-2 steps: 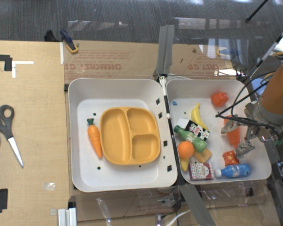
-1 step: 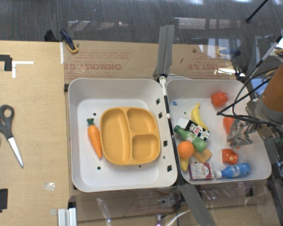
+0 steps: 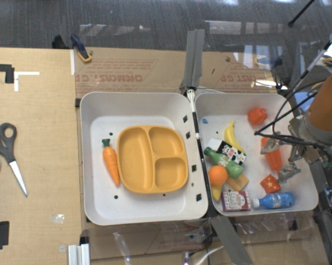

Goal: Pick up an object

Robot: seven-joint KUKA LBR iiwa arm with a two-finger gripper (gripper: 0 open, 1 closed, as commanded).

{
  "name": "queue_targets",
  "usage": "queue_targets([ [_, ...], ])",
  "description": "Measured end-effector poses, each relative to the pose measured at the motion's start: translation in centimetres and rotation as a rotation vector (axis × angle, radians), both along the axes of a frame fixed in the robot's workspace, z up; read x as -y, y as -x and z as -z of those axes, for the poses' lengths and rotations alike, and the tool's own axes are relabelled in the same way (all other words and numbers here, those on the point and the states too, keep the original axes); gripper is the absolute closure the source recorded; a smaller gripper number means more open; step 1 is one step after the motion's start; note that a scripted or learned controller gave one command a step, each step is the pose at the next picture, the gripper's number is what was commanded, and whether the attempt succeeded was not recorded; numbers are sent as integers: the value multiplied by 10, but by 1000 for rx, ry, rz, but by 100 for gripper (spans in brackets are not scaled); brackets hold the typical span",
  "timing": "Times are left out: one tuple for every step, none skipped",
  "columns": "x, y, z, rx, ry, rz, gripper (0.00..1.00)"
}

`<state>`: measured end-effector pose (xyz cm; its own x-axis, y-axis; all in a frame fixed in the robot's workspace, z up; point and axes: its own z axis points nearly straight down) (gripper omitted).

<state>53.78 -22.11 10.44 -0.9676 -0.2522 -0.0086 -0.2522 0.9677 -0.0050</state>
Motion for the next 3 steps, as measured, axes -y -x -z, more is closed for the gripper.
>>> queue_targets([
  [0,38,6,17,2,122,0],
  [2,44,5,22,1,238,0],
  [-88,6,12,-5,-6,443,0],
])
